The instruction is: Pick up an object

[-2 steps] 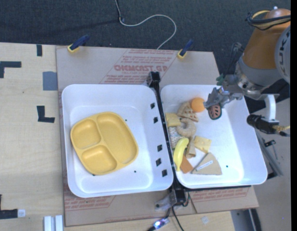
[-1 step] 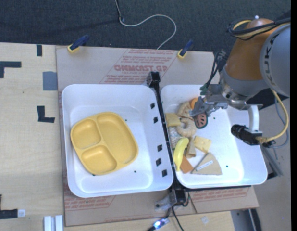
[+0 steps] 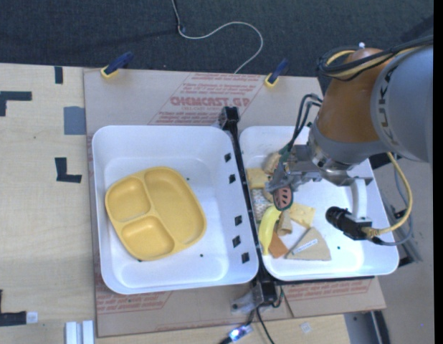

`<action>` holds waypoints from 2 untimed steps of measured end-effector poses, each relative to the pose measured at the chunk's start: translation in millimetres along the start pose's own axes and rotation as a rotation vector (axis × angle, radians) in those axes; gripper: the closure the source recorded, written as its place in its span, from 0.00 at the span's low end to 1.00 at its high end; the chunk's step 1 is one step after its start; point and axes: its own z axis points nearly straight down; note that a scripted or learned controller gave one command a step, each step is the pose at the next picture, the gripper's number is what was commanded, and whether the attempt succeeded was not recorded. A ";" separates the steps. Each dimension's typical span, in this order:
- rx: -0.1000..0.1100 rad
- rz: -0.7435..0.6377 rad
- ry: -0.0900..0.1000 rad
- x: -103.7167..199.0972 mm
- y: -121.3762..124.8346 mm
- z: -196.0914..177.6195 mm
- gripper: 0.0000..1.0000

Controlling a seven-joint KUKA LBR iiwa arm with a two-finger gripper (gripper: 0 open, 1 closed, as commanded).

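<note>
A heap of play-food pieces [image 3: 289, 228] lies in the right bin [image 3: 365, 264]; the gripper [image 3: 282, 192] hangs low over its upper edge, a dark reddish piece [image 3: 282, 198] at its tip; whether the fingers are apart or clamped cannot be told; the arm [image 3: 358, 113] hides the bin's upper part; a yellow divided tray [image 3: 155, 211] rests in the left bin [image 3: 114, 145].

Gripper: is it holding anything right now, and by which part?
Cannot tell. The gripper is down among the toy food in the right bin.

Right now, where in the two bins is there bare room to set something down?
Left bin: bare floor around the yellow divided plate, widest toward the divider. Right bin: bare along its right side; crowded on the left, where the food pile sits under the gripper.
</note>
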 end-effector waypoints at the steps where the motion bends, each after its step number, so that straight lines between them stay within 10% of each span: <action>1: -0.002 -0.002 0.001 50.6 -29.7 -17.1 1.00; 2: -0.002 0.001 -0.001 75.1 -36.0 -9.7 1.00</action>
